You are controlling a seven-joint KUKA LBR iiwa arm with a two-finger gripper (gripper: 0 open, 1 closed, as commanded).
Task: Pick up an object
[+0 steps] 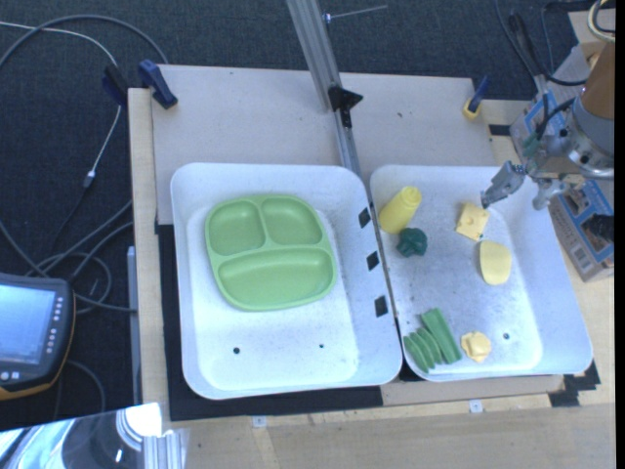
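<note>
While the gripper hangs over the right bin's upper edge with fingers spread and nothing between them, the pick looks to be in its approach step. A yellow block lies just beside it (the likeliest target); next comes lowering astride it and closing.

A yellow cheese wedge, a yellow lemon-like piece, a yellow bottle, a dark green broccoli and green beans lie apart in the right bin.
</note>
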